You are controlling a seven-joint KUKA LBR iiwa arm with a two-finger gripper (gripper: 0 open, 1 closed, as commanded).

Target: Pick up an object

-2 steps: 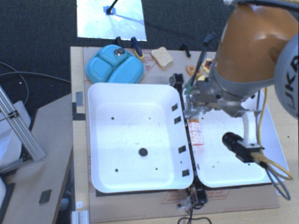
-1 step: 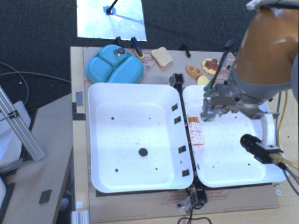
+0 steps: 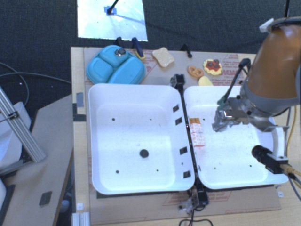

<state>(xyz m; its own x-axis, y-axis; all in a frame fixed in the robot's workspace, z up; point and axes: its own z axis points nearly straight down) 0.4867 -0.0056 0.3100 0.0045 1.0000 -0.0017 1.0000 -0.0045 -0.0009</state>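
Note:
My gripper (image 3: 220, 122) hangs over the right bin (image 3: 235, 180), near its middle left, on the grey arm with the orange band (image 3: 278, 55). A slim orange and white packet (image 3: 196, 132) lies flat on the right bin's floor by its left wall, a little left of and below the gripper. Nothing shows held in the gripper. In the left bin (image 3: 117, 182) a small dark round object (image 3: 144, 153) rests on the floor near the centre.
Behind the bins on the bench lie a blue compartment tray (image 3: 115, 66), a toast slice (image 3: 163, 57), a pretzel (image 3: 194, 71), a small round pizza toy (image 3: 212, 66) and a yellow piece (image 3: 205, 81). A black part (image 3: 265, 157) sticks over the right bin's right side.

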